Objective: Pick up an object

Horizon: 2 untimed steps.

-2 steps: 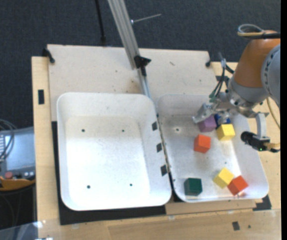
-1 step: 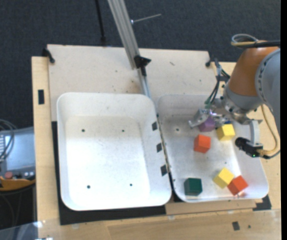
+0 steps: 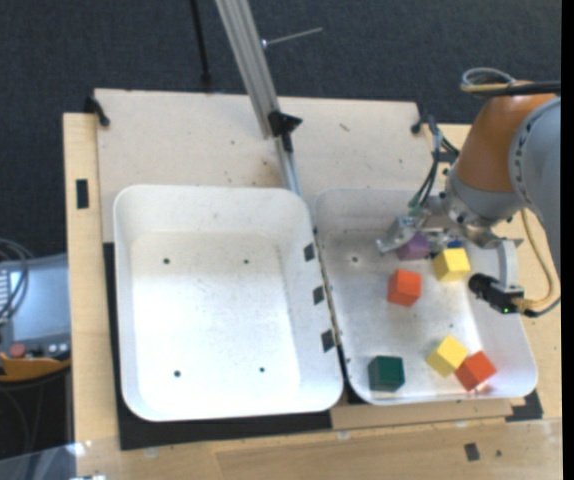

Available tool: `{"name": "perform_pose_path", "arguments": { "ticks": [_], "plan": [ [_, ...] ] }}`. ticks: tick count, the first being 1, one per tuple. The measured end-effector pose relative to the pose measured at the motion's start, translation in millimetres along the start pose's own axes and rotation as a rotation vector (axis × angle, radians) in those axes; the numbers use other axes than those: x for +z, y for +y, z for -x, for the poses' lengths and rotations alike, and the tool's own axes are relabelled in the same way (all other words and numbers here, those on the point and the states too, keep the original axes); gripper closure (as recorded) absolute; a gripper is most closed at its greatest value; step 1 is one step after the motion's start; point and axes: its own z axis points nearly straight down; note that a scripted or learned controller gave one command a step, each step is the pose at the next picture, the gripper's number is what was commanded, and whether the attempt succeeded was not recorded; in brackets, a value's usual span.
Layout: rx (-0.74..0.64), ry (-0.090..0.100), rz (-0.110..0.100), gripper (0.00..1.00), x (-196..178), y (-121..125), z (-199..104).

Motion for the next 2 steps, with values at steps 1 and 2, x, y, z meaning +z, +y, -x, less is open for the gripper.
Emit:
{"name": "perform_pose_path", "arguments": {
  "ticks": [1, 2],
  "plan": [
    [0.003, -0.002, 0.005, 1.0, -10.5, 1.5, 1.8],
    [0.002, 0.006, -0.017, 1.0, -57.7, -2.8, 6.9]
  ]
}}
